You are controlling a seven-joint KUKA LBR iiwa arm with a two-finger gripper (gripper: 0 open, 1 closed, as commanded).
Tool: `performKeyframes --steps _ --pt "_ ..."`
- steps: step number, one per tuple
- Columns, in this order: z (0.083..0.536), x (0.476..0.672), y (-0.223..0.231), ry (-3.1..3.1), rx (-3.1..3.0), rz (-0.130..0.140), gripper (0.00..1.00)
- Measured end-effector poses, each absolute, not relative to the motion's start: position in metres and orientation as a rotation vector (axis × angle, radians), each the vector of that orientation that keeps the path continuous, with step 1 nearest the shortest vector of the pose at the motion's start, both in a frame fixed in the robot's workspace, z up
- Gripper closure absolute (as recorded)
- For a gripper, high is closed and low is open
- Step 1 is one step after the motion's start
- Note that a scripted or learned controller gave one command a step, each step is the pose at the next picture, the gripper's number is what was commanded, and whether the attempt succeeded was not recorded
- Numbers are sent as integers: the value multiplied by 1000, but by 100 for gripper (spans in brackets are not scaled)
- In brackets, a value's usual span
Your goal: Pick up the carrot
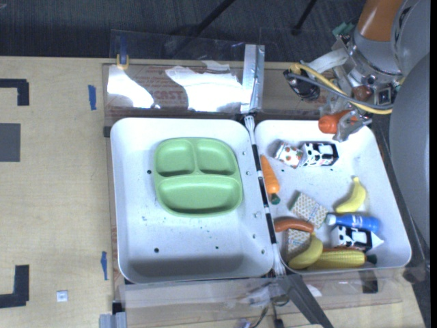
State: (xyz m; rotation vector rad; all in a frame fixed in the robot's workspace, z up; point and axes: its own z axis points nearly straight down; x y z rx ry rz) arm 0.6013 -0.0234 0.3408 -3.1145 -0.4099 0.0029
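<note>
The carrot (270,176), orange with a small green top at its near end, lies in the right bin (389,183) against the bin's left wall. It points away from the camera. My gripper (345,120) hangs over the back edge of the right bin, well behind and to the right of the carrot. A small round orange-red thing (328,124) sits right at the gripper's tip, and I cannot tell whether it is held.
The left bin (130,203) bears a green divided plate (198,176). In the right bin lie a cow-patterned block (319,154), a white-and-red item (289,155), two bananas (352,197) (306,252), a waffle (308,209), a sausage (293,223), corn (343,257) and a blue-and-white bottle (355,225).
</note>
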Motion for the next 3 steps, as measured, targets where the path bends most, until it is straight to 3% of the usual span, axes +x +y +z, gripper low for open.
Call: performKeyframes --steps 1,2,3 --pt "219 586 20 -313 -3125 4 100" --pt "184 539 -40 -314 -3123 10 100" --pt "206 530 58 -316 -3125 1 100"
